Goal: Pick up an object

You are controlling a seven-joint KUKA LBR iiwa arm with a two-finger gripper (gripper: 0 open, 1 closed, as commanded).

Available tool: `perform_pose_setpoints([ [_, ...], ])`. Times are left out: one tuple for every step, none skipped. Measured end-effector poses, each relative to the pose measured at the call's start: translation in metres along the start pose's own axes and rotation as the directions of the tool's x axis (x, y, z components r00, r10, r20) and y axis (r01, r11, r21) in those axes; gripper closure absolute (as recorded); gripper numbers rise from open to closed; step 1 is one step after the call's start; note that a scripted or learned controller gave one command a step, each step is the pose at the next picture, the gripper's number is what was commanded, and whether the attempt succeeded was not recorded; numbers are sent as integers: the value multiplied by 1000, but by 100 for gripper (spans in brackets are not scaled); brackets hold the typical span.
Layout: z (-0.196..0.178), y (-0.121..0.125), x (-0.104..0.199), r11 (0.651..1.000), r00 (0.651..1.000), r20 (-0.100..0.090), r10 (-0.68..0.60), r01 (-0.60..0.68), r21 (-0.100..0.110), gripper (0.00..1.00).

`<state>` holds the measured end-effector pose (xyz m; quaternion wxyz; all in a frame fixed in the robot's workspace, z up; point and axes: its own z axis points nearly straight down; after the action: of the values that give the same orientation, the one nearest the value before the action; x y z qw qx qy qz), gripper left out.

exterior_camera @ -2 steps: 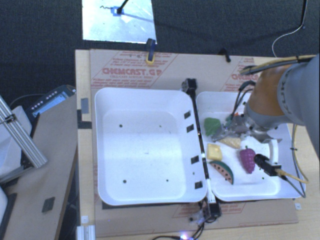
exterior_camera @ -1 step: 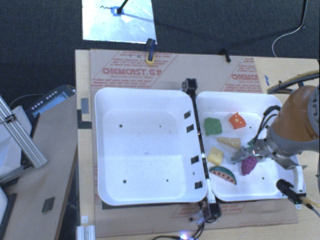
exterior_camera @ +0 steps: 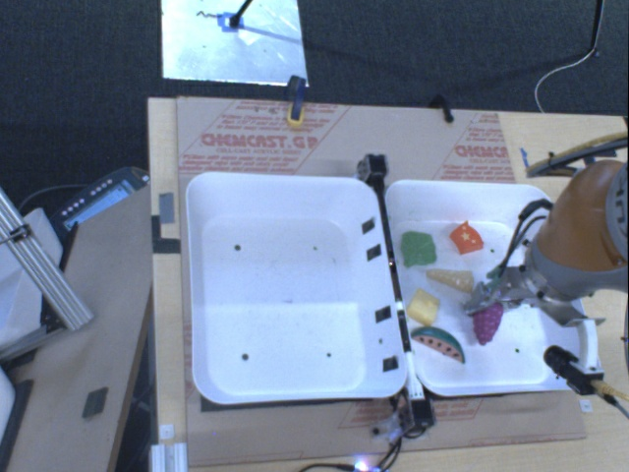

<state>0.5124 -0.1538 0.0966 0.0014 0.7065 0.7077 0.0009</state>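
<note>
Two shallow white plastic bins sat side by side on a brown board on the bench, the left bin (exterior_camera: 285, 283) bare, its smooth floor marked by small dark dots. The right bin (exterior_camera: 442, 197) held toy food.

Near its left wall lay a flat green piece (exterior_camera: 418, 248) with lumpy edges. An orange wedge (exterior_camera: 466, 238) sat toward the far edge. A pale cone-shaped piece (exterior_camera: 450, 279) lay mid-bin, a yellow block (exterior_camera: 424, 308) near the left wall below it, and a watermelon slice (exterior_camera: 437, 343), red with a green rind, near the front edge.

A purple, knobbly grape bunch (exterior_camera: 487, 322) lay at mid-bin, right of the yellow block. The gripper (exterior_camera: 488, 298) was right above it, touching or nearly so. Could not tell how its fingers stood, nor whether they closed on the grapes.

The grey arm with its orange band (exterior_camera: 590, 219) covered the bin's right edge. A yellow clamp (exterior_camera: 296, 116) stood at the board's far edge.
</note>
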Motion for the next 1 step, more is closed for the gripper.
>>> perform_pose_setpoints([
  [-62, 10, 42, 1000, 1000, -1, -6, 6, -3, 100],
])
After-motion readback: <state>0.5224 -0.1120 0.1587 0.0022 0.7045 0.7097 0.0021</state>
